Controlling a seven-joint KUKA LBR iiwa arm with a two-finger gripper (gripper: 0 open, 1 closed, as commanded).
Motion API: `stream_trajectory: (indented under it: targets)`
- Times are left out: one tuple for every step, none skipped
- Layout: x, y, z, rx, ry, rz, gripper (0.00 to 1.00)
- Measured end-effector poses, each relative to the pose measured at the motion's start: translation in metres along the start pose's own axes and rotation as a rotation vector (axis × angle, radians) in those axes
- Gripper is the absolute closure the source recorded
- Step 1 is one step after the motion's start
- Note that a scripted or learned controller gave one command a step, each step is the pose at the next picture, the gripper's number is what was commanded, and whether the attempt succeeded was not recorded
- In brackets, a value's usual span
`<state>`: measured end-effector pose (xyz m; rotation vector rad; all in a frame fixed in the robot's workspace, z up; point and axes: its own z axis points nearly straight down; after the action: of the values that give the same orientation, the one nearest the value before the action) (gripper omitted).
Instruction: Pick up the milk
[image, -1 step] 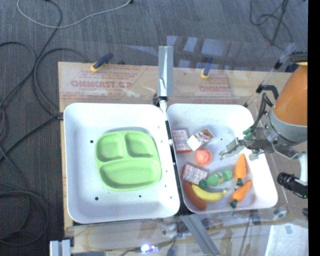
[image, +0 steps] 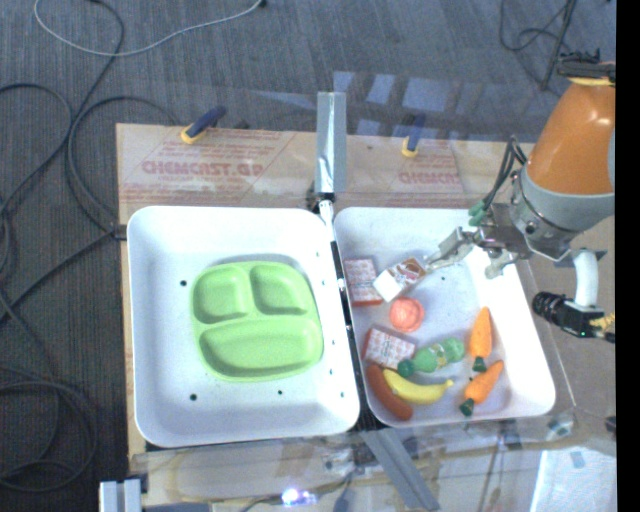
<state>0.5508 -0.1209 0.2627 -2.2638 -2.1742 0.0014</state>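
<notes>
Milk, a small white carton with a red top (image: 397, 278), lies tipped on its side in the upper part of the right bin (image: 535, 395). Reading from the left: the left bin (image: 160, 400) carries a green divided plate (image: 258, 320). Across the shared rim, a small red and white packet (image: 359, 273) sits just beside the carton, touching or nearly so. Below the carton is a round pink fruit (image: 406, 314), then a second printed packet (image: 388, 347), a green vegetable (image: 438, 356), a banana (image: 418, 388) and a red sausage-like piece (image: 388, 393) along the front wall. Two carrots (image: 481, 360) lie further right.

The gripper (image: 450, 250) hovers just to the right of the carton, angled toward it; I cannot tell whether it is released or clenched, and nothing is visibly held.

My worry is the crowding. A descent slightly off to the left could catch the neighbouring packet instead, or pinch both. Since the carton lies slanted, a grip across its corner may let it twist out and slide toward the pink fruit
</notes>
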Motion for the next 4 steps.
stream_trajectory:
  targets:
    - [0.008, 0.054, 0.091, 0.002, -0.003, 0.051, 0.0]
    - [0.01, 0.077, 0.158, -0.009, -0.004, -0.009, 0.0]
    - [0.022, 0.079, 0.167, -0.025, -0.013, -0.216, 0.0]
    - [0.025, 0.079, 0.158, -0.022, -0.006, -0.218, 1.0]
